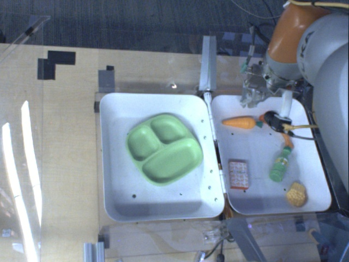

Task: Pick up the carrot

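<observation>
Lying on the floor of the right bin [256, 198], the carrot [239, 123] sits just below my gripper [252, 94], apart from it; whether I am open or closed, I cannot tell. It is orange, tapering leftward, with a green stub on the right. Both white bins rest on a pale wooden bench [54, 146], dark floor beyond.

Tool [252, 96] low, arm from right
</observation>
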Robot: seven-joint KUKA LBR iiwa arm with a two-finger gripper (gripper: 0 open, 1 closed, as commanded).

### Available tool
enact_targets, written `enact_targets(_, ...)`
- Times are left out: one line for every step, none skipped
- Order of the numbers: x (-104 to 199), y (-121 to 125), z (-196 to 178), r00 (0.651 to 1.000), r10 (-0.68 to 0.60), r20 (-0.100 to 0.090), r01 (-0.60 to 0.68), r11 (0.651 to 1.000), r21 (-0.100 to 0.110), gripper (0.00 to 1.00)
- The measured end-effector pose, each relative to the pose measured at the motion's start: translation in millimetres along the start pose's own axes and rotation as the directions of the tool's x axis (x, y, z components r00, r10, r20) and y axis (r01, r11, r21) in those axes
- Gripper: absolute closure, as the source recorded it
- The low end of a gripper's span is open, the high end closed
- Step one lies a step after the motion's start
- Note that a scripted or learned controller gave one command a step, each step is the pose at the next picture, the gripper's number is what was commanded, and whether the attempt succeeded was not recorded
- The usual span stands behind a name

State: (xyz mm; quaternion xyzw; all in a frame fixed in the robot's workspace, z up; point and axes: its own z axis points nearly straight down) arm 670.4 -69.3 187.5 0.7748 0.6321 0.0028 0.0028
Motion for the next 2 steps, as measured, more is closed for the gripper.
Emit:
enact_targets(-47,-68,92,0.996,0.093,0.000,-0.093,0.996,0.006,1.00)
enact_targets(5,-110,1,0.968,-0.250,-0.001,0.250,0.968,0.001,1.00)
